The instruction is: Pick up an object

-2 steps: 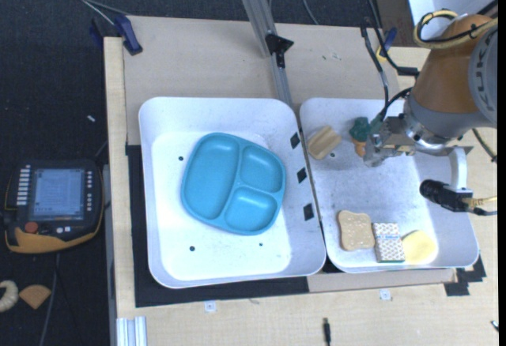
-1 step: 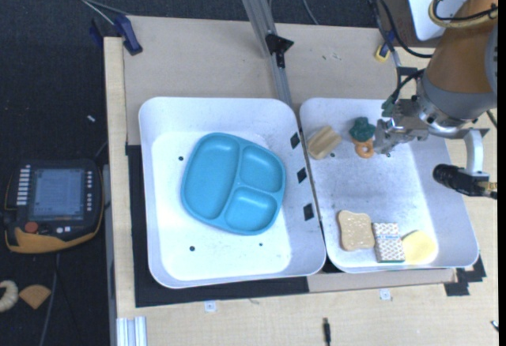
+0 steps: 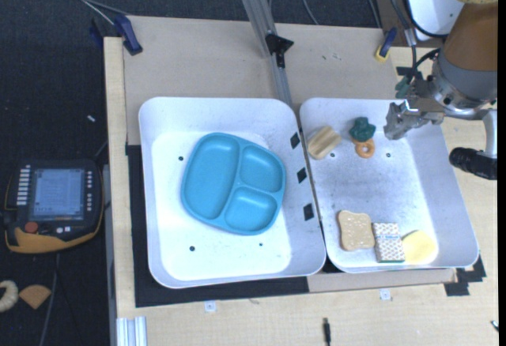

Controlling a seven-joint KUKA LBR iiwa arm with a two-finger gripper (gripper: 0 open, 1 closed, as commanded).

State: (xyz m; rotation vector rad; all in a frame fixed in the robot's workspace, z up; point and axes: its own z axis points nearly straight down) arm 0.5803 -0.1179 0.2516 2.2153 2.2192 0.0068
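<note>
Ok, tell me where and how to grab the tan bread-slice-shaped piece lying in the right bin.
The tan bread-slice-shaped piece lies flat near the front of the right white bin. Probably best to come straight down and pinch across its narrower width, left to right. Its right edge sits close to a small patterned square block, so finger room there looks tight. The gripper is near the bin's far end.

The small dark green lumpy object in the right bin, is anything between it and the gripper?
Nothing visible does. The gripper hangs over the right white bin's upper edge, and the dark green lumpy object lies just to its left across bare bin floor. The small orange ring sits below it, off that line.
</note>
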